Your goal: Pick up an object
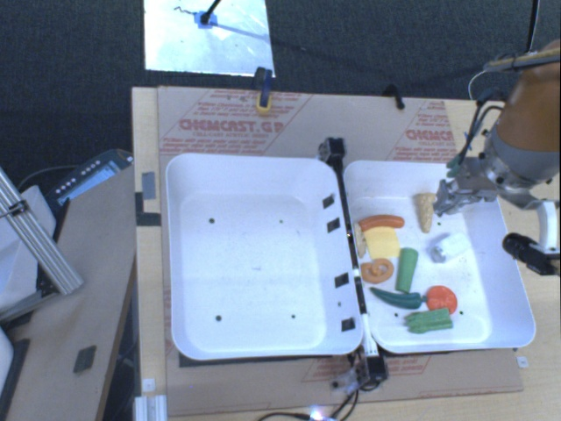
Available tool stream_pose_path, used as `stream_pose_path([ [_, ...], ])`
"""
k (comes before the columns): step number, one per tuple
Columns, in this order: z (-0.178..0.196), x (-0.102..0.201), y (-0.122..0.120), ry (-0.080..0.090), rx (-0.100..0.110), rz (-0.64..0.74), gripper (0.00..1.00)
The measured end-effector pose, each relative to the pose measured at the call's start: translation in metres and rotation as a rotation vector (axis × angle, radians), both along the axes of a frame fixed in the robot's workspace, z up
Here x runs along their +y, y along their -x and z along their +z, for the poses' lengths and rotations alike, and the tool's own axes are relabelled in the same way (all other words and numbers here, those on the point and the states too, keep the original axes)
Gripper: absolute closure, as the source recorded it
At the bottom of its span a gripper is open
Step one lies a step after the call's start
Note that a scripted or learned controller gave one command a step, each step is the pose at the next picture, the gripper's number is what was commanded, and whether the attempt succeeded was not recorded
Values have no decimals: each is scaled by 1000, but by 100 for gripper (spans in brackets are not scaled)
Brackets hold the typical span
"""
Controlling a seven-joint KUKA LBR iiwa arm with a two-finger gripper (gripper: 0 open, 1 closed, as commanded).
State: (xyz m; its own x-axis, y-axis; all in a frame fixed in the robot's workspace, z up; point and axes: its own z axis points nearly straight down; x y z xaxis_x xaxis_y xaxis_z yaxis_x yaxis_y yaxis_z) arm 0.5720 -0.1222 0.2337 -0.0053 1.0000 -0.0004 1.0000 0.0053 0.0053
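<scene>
Two shallow white bins sit side by side on the desk, over a sheet of printed brown cardboard.

Left bin: only its bare white floor with a few dark dots.

Right bin: all the loose items, grouped toward the edge it shares with the left bin.
- orange-red sausage-shaped piece, nearest the shared edge, toward the far side
- yellow block touching just below it
- orange ring slice below the block
- upright green stick just beside the slice
- dark green pepper-like piece lying across the near part
- red round piece beside it
- green bumpy piece nearest the near edge
- small pale grey lump toward the middle
- pale corn-like piece at the far side of the bin

Pincer: above the far part of the right bin, on the grey arm entering from the right edge. Whether its tips are wide or narrow, cannot tell; nothing seen between them.

Closest item to the pincer is the corn-like piece, just beside the tips on the side toward the shared edge. The grey lump lies near, toward the near edge. The other pieces lie well apart from it.
</scene>
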Motion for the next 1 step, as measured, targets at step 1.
stream_pose_path([
  [1,-137,4,33,-3,15,-5,100],
])
